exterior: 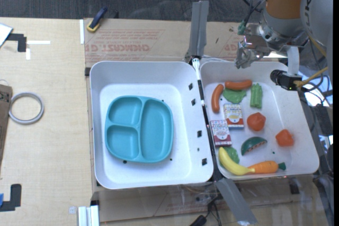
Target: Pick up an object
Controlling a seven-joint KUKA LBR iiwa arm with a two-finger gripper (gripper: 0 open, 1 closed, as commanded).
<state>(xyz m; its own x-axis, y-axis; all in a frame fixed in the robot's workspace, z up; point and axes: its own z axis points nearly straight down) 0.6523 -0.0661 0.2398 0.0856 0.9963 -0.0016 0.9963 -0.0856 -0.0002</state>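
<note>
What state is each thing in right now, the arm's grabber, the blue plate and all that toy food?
gripper: raised over the right bin's far rim, nothing visibly held
teal divided plate: flat in left bin, compartments bare
banana: lying by the near wall, touching the carrot
carrot: lying flat
two small cartons: lying flat, closed
two sausages: lying loose

Bright, even light is falling from overhead; the white bins [100, 114] are glaring slightly, soft shadows are pooling under their rims, and focus is holding sharp.
</note>
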